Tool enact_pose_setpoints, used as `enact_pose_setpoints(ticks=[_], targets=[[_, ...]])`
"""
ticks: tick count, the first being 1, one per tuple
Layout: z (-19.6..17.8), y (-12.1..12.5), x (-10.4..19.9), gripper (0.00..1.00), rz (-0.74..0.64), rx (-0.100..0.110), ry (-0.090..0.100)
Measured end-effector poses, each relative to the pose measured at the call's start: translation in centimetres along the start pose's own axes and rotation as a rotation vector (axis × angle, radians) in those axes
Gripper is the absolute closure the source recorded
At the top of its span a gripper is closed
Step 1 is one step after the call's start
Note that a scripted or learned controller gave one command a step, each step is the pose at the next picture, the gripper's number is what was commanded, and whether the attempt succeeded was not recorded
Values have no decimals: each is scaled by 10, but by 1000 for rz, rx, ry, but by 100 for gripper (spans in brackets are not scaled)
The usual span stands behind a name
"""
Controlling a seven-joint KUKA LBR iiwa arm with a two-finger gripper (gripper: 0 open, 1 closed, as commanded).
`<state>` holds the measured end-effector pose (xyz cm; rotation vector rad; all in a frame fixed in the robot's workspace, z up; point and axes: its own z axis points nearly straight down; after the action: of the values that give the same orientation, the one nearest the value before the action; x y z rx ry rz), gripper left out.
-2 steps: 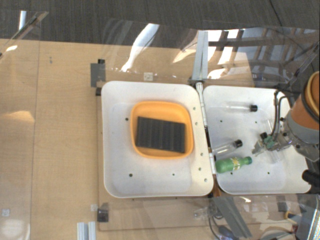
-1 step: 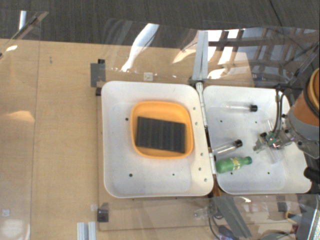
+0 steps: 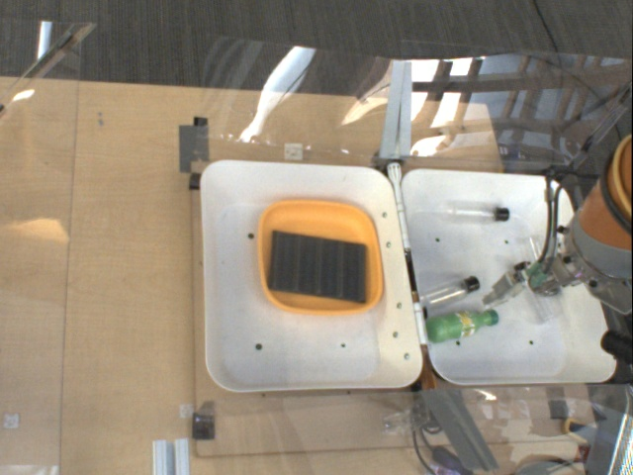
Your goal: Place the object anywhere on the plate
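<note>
Grey arm with orange band entering from the right, wrist low, tool (image 3: 516, 283) pointing left

I see a pale wood bench (image 3: 99, 265) carrying two shallow white bins side by side, touching along their inner edges. The right bin (image 3: 514, 359) sits directly under the pincer (image 3: 514, 283); the left bin (image 3: 232, 344) lies well off to the pincer's far side, away from the arm. A small dark bracket (image 3: 203, 425) rests on the bench near the left bin's front corner.
</note>
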<state>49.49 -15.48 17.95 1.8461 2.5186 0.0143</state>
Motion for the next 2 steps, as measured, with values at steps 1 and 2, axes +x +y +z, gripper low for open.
enact_pose_setpoints(ticks=[1,2], targets=[[-11,3,0,100,-3,-7,-3],[-11,3,0,0,-3,-6,-3]])
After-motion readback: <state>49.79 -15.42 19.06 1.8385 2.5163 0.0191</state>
